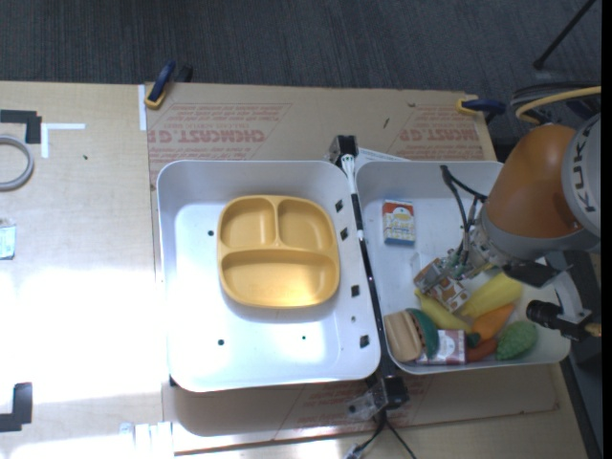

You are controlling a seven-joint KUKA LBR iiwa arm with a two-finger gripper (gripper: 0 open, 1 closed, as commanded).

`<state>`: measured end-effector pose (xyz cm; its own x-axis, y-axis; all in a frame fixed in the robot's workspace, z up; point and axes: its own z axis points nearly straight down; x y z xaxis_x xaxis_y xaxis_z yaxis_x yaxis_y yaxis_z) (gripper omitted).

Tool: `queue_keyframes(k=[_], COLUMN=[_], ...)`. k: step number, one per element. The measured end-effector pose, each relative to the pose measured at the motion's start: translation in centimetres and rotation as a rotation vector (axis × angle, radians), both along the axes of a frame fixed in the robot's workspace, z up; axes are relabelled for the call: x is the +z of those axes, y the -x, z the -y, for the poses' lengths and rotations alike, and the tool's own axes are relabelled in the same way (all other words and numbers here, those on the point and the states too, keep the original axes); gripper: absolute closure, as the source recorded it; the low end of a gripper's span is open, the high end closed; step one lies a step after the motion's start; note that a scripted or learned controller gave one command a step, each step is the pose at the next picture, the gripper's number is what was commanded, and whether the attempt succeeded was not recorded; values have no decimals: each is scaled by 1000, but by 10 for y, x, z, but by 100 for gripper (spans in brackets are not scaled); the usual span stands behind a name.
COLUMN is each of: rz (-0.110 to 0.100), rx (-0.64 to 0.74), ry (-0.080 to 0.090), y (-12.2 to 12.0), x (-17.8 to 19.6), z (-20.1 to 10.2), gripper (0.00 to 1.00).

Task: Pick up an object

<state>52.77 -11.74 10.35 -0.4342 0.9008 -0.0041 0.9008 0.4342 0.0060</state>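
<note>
Yellow divided plate (279,252) sits alone in its bin, hand (457,268) one bin over above the toy pile (469,316), grip state unclear.

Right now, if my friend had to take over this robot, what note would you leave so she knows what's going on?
Gripper: down in the right bin, over the pile of toy food; I can't tell if it's open or shut.
Things: the yellow divided plate sits alone in the left bin. The small card box lies at the back of the right bin. The banana, carrot and green toy are bunched at the front.
Done: nothing seen lifted.
Left: grab one thing and lift it.
</note>
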Motion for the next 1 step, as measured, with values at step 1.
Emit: queue_keyframes(k=[1], rz=[-5], rx=[75], ry=[0], y=[49], x=[89], z=[-56], gripper=[100])
